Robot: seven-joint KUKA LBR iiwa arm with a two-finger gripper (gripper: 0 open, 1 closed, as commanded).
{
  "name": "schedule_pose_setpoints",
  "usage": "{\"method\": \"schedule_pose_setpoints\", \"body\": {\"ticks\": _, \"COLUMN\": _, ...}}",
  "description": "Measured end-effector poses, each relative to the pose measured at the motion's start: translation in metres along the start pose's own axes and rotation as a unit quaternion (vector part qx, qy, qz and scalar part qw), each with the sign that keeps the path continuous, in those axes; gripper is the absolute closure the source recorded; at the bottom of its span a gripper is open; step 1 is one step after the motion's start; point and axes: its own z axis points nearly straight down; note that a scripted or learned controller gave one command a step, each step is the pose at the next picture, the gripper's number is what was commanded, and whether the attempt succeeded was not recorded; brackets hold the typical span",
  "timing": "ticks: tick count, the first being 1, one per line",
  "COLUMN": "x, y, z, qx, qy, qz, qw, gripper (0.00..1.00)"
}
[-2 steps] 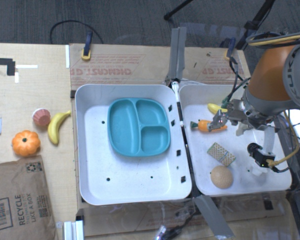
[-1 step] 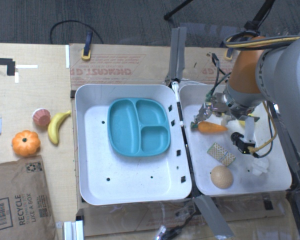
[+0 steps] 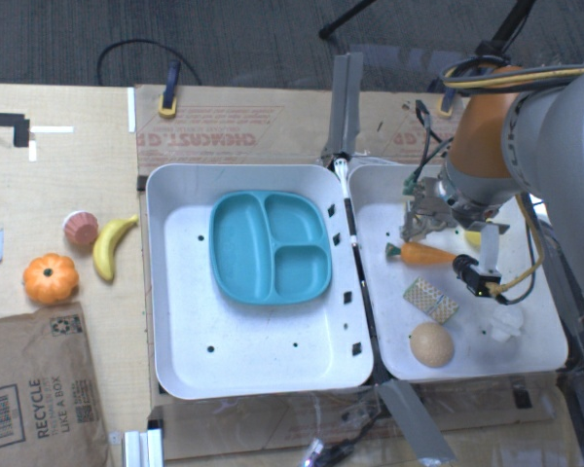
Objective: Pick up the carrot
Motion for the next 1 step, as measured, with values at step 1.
{"method": "schedule_pose_setpoints", "body": {"ticks": 1, "x": 0.0544, "y": -0.0933, "z": -0.09, "qx": 0.001, "qy": 0.0, "qz": 0.042, "qw": 0.9991, "gripper": 1.0}}
